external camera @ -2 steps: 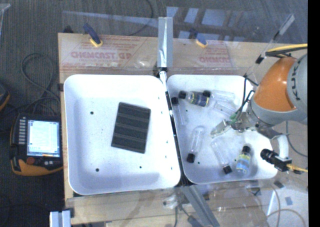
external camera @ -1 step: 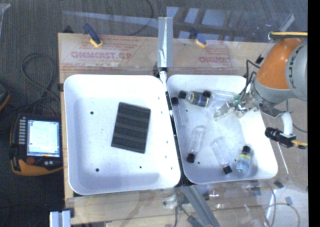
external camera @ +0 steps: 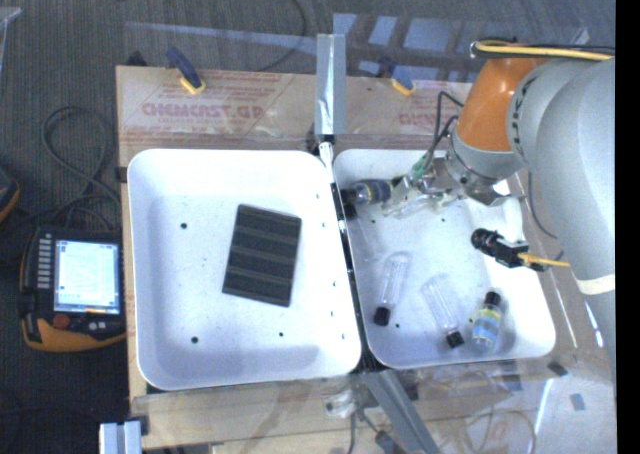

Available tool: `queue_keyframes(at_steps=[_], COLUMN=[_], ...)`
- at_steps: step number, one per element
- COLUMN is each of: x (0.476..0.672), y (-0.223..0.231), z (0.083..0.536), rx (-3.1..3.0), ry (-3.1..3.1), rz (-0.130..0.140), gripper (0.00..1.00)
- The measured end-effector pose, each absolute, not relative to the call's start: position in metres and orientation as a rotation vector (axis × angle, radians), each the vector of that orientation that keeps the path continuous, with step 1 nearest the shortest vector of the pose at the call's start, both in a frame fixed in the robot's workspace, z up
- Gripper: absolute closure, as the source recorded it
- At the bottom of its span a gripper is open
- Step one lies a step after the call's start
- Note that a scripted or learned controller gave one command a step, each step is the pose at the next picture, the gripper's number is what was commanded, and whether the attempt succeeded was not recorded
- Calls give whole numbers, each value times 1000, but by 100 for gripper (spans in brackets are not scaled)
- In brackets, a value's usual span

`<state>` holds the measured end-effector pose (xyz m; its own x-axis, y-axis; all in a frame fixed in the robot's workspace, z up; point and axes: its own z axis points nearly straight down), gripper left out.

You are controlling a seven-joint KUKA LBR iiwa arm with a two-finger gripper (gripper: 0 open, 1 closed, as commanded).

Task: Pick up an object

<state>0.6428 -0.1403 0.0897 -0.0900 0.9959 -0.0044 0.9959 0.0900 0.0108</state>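
Reaching in from the right, the arm [external camera: 545, 112] has its gripper [external camera: 415, 192] low in the right bin [external camera: 440, 347], near a dark-capped bottle [external camera: 365, 192] at the back-left corner. Can't tell the claw's state, too blurry. Three clear vials [external camera: 392, 287] lie toward the front; a black ribbed pad [external camera: 262, 254] sits in the left bin [external camera: 170, 342].

Even bright light (slightly soft focus)

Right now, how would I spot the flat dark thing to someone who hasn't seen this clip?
Find the two white bins side by side and take the left bin. The dark ribbed slab lies near its middle, slightly tilted. It is flat and rectangular, unlike the small clear bottles in the right bin.
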Motion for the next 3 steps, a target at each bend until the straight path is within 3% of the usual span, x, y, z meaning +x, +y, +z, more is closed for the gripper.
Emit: queue_keyframes(at_steps=[1, 2, 3], x=[642, 668, 668], y=[-141, -74, -74], z=[99, 227, 226], rx=[2113, 2290, 2290], ry=[2313, 2148, 2148], rz=[1, -4, -5], gripper=[100, 100, 0])
